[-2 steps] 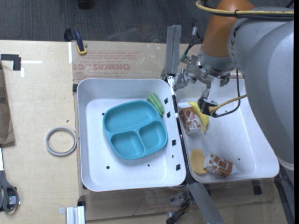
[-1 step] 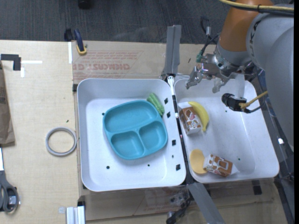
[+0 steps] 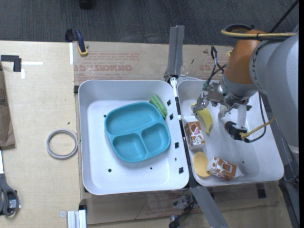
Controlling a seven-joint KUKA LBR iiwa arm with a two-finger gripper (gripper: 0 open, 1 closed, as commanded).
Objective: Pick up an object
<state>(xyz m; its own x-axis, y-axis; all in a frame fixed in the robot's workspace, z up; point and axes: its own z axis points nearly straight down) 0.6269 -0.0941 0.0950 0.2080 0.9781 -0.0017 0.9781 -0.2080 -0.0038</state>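
Over banana [image 3: 206, 119] — gripper [image 3: 203, 101], perhaps touching

A turquoise divided plate [image 3: 137, 137] and green pod [image 3: 158, 105] fill one white bin [image 3: 90, 141]; a yellow banana [image 3: 205, 119] brightens the other.

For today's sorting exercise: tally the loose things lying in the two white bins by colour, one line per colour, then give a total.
Blue: 1, the divided plate
Green: 1, the green item at the plate's far corner
Yellow: 2, the banana and the yellow disc
Brown and white: 2, the small carton and the second carton
Total: 6
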